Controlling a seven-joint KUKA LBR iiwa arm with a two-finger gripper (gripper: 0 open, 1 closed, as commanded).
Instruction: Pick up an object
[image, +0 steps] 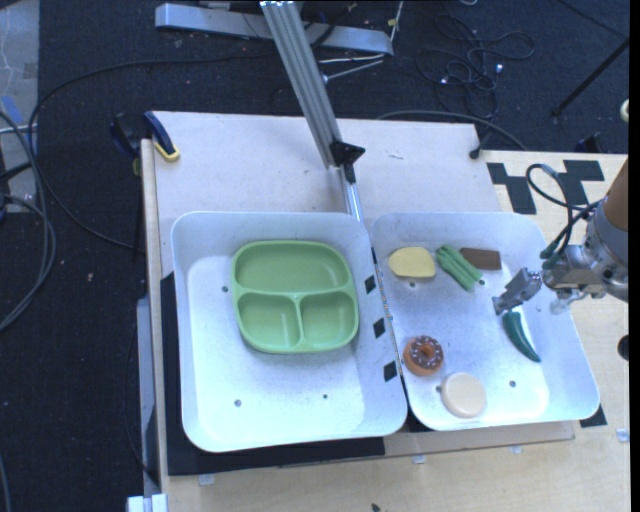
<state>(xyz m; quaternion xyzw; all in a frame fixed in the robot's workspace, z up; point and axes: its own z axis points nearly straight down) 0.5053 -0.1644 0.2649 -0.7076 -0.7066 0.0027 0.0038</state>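
I see the gripper low over the right bin, near its right edge, just above the green pepper. I cannot tell how far it is open, and nothing visibly sits between its fingers.

No text, label, brand or number can be read anywhere in the camera view. The black-and-white patterned marker on the bench, at the far right corner, carries only blocky shapes, not letters or digits.
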